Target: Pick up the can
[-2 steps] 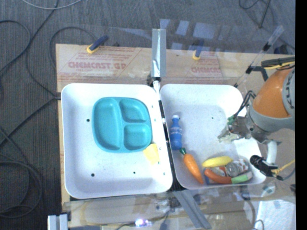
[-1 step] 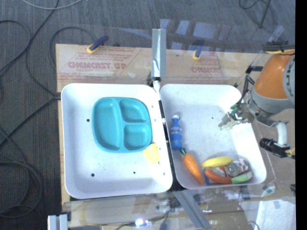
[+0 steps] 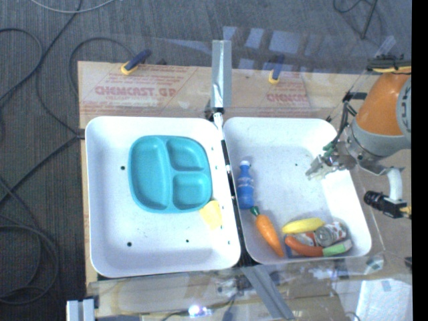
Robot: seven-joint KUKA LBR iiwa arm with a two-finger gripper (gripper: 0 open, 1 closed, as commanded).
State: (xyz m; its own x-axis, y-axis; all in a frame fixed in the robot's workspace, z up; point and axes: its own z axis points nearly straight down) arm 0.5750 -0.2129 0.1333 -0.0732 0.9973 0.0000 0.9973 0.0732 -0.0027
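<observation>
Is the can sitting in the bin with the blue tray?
No, the can lies in the right bin beside the banana, while the blue tray sits in the left bin.

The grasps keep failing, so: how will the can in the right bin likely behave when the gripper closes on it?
The can lies on its side, so it would probably roll if nudged. It is wedged among the banana and other toys in the bin's corner, so neighbours may shift too. Its shiny rounded surface looks slippery.

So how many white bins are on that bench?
2, side by side: the left bin holds a blue tray, the right bin holds the can and toy food.
</observation>
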